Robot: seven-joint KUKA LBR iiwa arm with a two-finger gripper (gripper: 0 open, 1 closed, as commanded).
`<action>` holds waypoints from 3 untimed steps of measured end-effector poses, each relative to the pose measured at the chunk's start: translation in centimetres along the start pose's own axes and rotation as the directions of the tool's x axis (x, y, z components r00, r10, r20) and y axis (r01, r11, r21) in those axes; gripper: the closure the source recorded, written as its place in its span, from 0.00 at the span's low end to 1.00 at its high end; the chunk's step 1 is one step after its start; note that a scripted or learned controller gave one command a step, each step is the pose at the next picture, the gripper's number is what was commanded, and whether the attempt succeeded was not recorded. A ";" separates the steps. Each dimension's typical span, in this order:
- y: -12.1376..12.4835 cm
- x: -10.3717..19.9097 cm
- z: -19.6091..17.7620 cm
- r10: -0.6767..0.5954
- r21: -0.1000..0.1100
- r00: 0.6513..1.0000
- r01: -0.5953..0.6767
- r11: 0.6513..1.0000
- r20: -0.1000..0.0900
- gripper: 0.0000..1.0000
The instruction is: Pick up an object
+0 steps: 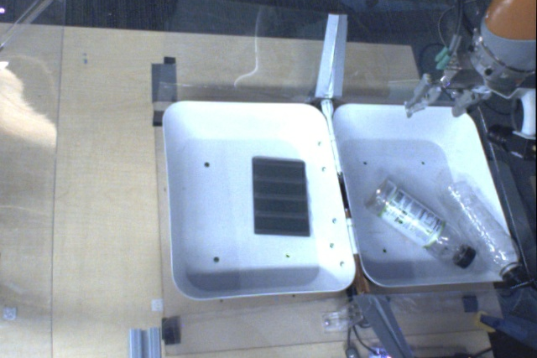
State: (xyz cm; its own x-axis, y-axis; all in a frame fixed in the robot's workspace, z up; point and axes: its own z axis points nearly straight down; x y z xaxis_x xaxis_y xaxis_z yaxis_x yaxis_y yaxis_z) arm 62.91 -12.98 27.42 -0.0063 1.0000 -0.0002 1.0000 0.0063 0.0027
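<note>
Bench [92,180] first: you are looking at a pale wooden top carrying two shallow white bins side by side, with dark carpet running behind it along the upper edge. Clear panels are standing around the work area, presumably to keep strays from leaving it, and a metal strip [331,54] is rising at the seam between the bins.

Left bin [189,147] is holding one dark, ribbed rectangular block [281,195], lying flat near its middle and clear of every wall. Right bin [369,138] is holding the likelier candidates: a clear plastic bottle [409,217] with a printed label, lying on its side at a slant, and a second clear bottle [480,222] beside it toward the right wall, its dark cap pointing at the near edge. Both are resting where the floor lets them settle, and being round, I judge either may roll under a poor approach.

Arm [513,4] is reaching in from the right, its orange band showing above the wrist. Its gripper [438,95] is hanging over the far rim of the right bin, well apart from both bottles. You are seeing the fingers spread apart, as far as the small, cluttered view allows, with nothing between them.

Nothing is lifted yet; the descent onto a bottle is, in my judgement, the step ahead.
</note>
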 end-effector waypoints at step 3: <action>-13.7 -1.0 18.3 -0.418 -0.014 0.908 0.418 0.908 0.008 0.00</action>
State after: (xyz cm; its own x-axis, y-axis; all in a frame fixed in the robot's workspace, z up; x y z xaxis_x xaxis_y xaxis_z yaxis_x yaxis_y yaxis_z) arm 49.29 -14.09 9.05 -0.4235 0.9058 -0.0094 0.9057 0.4236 0.0161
